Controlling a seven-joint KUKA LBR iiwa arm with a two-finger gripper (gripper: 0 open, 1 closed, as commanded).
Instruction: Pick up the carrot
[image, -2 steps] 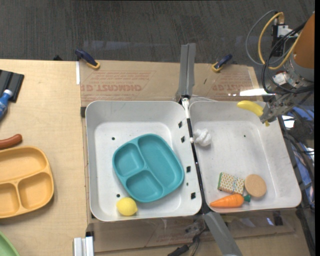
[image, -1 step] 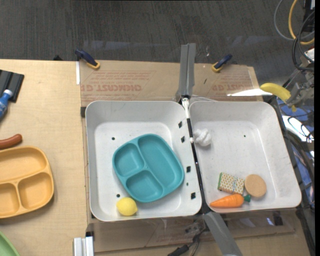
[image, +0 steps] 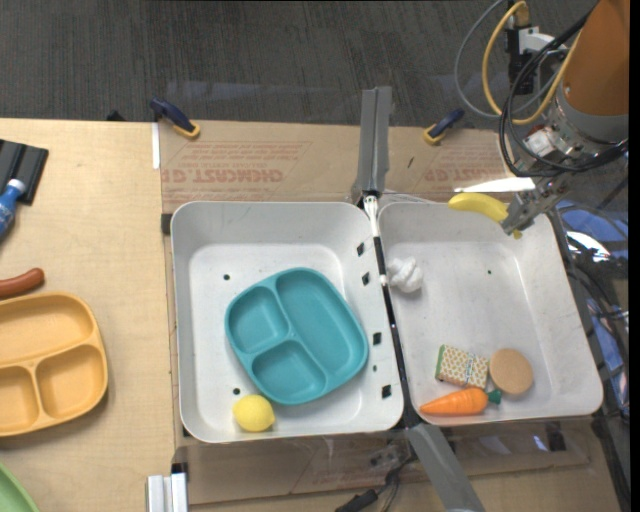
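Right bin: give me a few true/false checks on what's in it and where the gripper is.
1. The orange carrot lies at the near edge of the right white bin. True.
2. The gripper holds the carrot. False: it is at the bin's far rim, beside the yellow banana.
3. The teal divided plate sits in the right bin. False: left bin.
4. A round tan disc lies near the carrot. True.

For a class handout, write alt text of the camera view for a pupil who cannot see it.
An orange carrot lies at the near edge of the right white bin, beside a patterned block and a tan disc, while the robot's hand sits at the bin's far rim by a yellow banana. The left bin holds a teal tray and a lemon.
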